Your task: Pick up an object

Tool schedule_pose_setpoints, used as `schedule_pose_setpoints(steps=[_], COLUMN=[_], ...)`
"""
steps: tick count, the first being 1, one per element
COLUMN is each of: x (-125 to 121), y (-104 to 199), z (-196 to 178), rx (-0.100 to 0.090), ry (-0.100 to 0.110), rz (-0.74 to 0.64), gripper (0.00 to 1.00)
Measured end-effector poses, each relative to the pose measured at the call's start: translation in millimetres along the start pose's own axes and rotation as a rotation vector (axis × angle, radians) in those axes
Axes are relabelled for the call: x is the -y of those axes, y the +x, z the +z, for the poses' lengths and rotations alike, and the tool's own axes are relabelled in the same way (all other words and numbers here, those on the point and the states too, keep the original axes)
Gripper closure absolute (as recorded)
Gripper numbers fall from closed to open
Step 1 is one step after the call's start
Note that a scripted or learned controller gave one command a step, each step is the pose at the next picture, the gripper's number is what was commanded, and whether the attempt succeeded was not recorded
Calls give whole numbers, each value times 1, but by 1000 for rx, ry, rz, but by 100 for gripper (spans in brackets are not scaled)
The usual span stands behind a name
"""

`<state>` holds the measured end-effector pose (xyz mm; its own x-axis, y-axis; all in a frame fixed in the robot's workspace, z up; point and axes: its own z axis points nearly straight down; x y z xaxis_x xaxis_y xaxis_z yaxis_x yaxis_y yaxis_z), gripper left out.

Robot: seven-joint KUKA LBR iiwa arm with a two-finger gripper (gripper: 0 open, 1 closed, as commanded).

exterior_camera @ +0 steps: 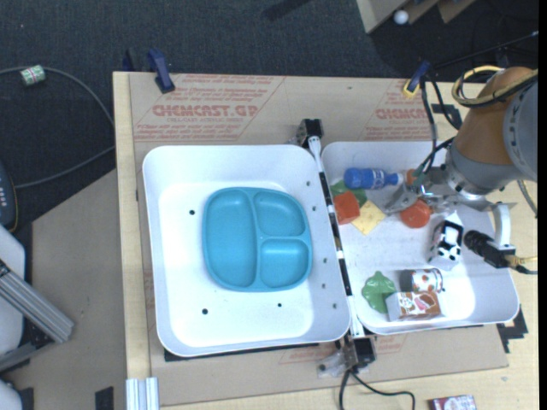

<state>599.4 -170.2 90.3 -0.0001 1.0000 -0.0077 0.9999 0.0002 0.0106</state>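
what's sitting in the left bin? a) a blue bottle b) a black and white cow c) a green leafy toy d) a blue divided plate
d: the blue divided plate lies in the middle of the left bin, while the blue bottle, green leafy toy and black and white cow are all in the right bin.
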Motion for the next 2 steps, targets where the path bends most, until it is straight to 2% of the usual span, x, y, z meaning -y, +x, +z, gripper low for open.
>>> schedule_pose_setpoints(steps=[1,2], x=[2,22], y=[3,61], z=[-6,-43], rx=[-5,-10], ry=[6,12], rz=[-1,-1], gripper=[100,100])
